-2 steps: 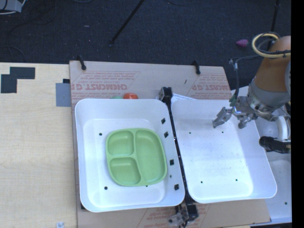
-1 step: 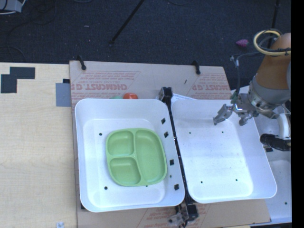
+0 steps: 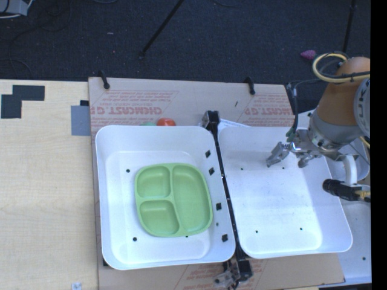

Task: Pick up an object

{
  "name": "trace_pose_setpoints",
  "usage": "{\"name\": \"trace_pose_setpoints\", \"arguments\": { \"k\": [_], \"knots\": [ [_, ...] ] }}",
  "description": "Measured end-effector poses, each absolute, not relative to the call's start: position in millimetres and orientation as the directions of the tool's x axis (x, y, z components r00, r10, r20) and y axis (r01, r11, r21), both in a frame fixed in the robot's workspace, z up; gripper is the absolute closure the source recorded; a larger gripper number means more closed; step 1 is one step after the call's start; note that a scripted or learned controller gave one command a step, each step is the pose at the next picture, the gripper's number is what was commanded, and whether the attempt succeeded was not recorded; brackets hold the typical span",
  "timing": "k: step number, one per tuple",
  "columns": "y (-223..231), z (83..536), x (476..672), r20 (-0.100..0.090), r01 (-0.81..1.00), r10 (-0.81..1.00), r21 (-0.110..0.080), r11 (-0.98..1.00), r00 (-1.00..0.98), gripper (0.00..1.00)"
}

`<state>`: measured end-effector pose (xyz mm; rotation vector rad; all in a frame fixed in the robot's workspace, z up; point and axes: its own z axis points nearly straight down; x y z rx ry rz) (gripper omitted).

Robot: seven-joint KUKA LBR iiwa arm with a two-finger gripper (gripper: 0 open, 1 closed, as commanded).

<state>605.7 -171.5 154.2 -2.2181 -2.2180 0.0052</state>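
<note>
You are looking for something to pick, and the only clear candidate is the green divided plate [image 3: 173,199], which is lying flat in the middle of the left bin [image 3: 115,156], well apart from the arm. A small orange-red object [image 3: 165,122] is also sitting just beyond that bin's far rim, on the cardboard [image 3: 139,104], with a hint of something green beside it that is too small to name. The gripper [image 3: 279,156] is hovering over the upper part of the right bin [image 3: 302,234], near its far edge, and its fingers are appearing spread with nothing between them, though they are small in the view, so you are judging this loosely. By that reading nothing is being held, and the whole pick is remaining to be done: crossing to the left bin, descending, closing and lifting.
</note>
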Motion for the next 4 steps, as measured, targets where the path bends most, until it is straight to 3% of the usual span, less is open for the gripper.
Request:
{"name": "trace_pose_setpoints", "arguments": {
  "k": [1,2,3,4],
  "knots": [
    [-172,95,613.0,0.002,1.000,1.000,-0.007,0.002,-0.002,0.00],
    [-171,88,612.9,0.001,1.000,1.000,-0.004,0.001,-0.001,0.00],
    [-172,98,613.1,0.001,1.000,1.000,-0.004,0.001,-0.001,1.00],
    [-178,161,613.8,-0.001,1.000,1.000,0.004,-0.002,0.002,1.00]
  ]
}}
